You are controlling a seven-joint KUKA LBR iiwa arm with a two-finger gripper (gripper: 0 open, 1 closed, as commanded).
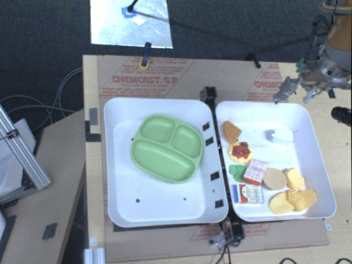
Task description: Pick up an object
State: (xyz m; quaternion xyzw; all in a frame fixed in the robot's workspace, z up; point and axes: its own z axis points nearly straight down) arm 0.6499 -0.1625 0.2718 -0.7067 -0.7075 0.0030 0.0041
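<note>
Two white bins side by side, the arm parked above the right bin's far-right corner.

The left bin [118, 202] carries a green divided plate [167, 147] near its middle, with bare floor along the near edge and left wall. The right bin [313, 147] holds its toy food along the left wall and near edge: a waffle piece [231, 131], a small pizza [240, 151], a green leaf [237, 172], a red-and-white box [255, 171], a picture card [247, 193], a tan round [273, 178] and yellow pieces [294, 194]. A pale, hard-to-read thing [279, 135] lies near the far-right part, with open floor around it. The gripper [297, 91] hangs outside the far rim, fingers spread wide, holding nothing; the arm is cut off by the right edge.
</note>
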